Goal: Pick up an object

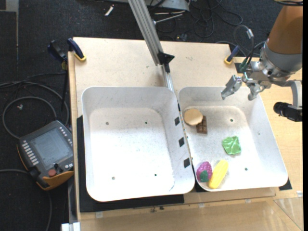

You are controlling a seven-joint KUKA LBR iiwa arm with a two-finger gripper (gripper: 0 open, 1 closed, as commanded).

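Note:
The right bin (260, 124) holds a round tan bun (193, 116) lying against a small brown block (202, 125) near its far left corner. A green leafy piece (232, 145) lies in the middle. At the near left corner a purple berry-like toy (204, 170) touches a yellow corn cob (218, 173). My gripper (242, 89) hangs above the far edge of the right bin, its two fingers spread open with nothing between them. It is well clear of every object.
The left bin (96, 129) sits beside the right one, sharing a raised divider. A slanted metal pole (149, 30) rises from behind the bins. Yellow clamps (78, 54) hold the bench's far corners. A teach pendant (45, 150) lies on the floor at left.

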